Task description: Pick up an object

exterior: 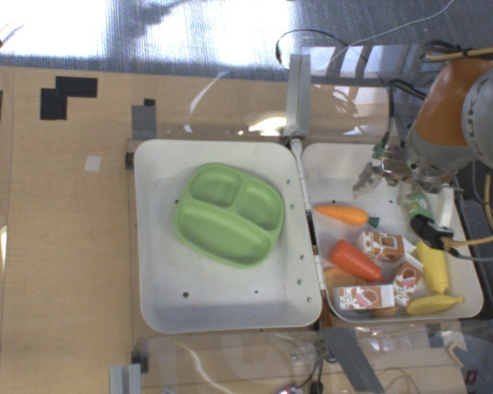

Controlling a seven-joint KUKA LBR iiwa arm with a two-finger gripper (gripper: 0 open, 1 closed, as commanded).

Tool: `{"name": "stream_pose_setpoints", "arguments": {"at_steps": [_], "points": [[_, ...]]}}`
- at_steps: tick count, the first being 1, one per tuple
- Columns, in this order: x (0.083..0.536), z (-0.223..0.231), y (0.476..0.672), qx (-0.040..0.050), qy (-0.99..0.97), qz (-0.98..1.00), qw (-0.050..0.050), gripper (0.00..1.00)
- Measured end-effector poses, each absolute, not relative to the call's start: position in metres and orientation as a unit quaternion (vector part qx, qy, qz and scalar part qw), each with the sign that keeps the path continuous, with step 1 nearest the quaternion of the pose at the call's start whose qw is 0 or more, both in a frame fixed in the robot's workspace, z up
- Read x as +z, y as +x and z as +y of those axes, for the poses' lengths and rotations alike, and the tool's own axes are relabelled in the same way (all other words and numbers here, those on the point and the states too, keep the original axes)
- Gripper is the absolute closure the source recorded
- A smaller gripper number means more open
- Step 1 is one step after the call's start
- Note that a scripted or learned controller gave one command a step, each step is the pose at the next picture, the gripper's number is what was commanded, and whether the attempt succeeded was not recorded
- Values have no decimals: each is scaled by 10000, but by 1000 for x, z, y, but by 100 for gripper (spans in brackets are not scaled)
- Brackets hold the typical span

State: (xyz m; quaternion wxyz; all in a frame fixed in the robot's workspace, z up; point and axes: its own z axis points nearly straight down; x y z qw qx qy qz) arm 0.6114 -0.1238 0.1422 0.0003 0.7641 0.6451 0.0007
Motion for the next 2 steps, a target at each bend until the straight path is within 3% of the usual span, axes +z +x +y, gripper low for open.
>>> {"name": "stream_pose_setpoints", "arguments": {"at_steps": [1, 2], "points": [[90, -115, 585, 46, 7665, 6422, 40, 0], [91, -96, 556, 54, 7369, 6760, 61, 0]]}}
